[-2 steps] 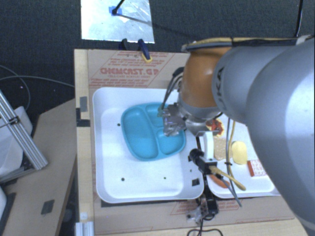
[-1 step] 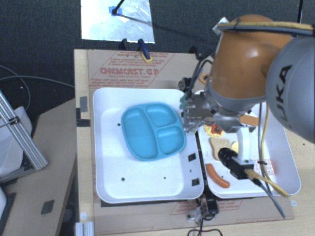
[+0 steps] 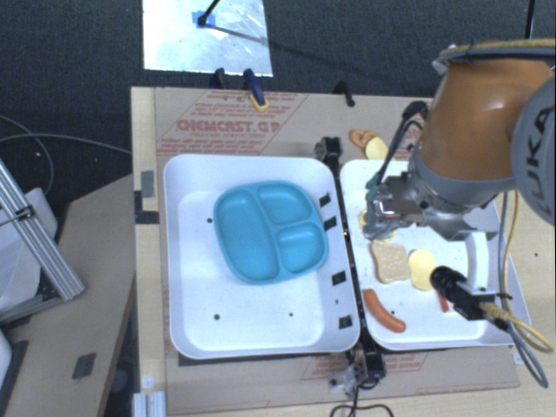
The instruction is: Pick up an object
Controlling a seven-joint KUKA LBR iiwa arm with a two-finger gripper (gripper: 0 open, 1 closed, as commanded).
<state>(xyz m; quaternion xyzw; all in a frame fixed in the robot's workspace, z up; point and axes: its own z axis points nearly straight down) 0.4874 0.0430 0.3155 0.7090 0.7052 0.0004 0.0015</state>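
Your gripper hung low over the right bin, just above the toast slice. Whether it was open or closed, I couldn't tell. The toast lay beside a yellow piece, with a sausage nearer the front rim, so the pickable toys sat clustered there. The blue divided plate sat alone in the left bin.

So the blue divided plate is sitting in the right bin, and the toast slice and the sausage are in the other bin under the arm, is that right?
Not quite. The camera view shows the blue divided plate in the left bin, not the right one. The rest holds: the toast slice and the sausage lie in the other bin, under the arm.
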